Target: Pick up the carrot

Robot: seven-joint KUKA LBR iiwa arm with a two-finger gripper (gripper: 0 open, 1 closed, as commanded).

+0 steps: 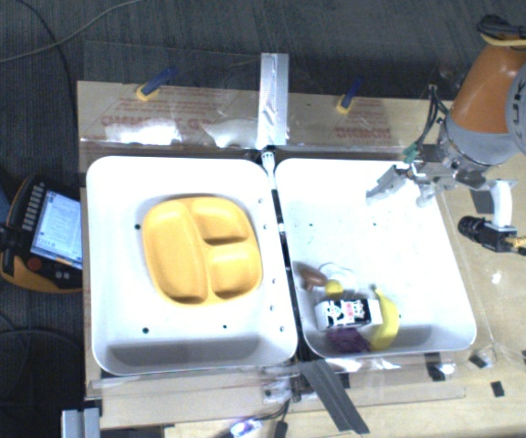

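Left bin (pixel 108 245): one yellow divided tray (pixel 203 249), centred. Right bin (pixel 446 272): small pile at the near edge, banana (pixel 387 321), black-and-white carton (pixel 346 313), purple item (pixel 344 339). Carrot: cannot be picked out. Gripper (pixel 400 185): over right bin's far right corner, fingers apart, nothing between them.
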